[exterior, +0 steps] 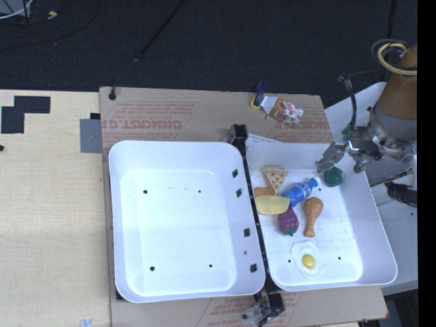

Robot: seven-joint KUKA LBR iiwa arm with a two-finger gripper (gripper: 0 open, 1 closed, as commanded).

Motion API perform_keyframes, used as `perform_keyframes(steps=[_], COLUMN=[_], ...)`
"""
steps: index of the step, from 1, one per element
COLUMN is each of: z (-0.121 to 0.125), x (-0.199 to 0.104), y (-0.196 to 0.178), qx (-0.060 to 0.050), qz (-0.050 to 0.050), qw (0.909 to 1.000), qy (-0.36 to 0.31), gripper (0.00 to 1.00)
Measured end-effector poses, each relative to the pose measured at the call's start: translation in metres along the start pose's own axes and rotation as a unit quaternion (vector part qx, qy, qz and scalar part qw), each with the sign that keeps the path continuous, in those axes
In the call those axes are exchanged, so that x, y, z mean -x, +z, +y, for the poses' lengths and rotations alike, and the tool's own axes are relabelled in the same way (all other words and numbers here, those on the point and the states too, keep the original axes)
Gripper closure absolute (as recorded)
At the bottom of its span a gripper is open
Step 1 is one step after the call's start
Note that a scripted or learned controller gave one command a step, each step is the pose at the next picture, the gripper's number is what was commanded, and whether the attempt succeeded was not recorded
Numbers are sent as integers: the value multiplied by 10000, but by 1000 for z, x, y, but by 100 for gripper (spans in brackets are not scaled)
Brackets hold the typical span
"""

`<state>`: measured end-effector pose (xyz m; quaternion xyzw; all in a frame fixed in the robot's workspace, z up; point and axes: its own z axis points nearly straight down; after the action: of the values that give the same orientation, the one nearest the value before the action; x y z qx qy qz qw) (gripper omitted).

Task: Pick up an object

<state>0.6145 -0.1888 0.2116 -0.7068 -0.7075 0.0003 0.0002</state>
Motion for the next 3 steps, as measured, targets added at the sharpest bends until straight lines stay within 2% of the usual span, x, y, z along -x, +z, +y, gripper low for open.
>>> perform_keyframes(steps=[1, 2, 3], z=[-15, 33, 17], x=[-4, -35, -87], y=[100, 122, 122], qx=[86, 32, 15], qz=[-8, -2, -24], qw=[10000, 10000, 10000], qy=[-9, -20, -3], gripper=[0, 0, 0])
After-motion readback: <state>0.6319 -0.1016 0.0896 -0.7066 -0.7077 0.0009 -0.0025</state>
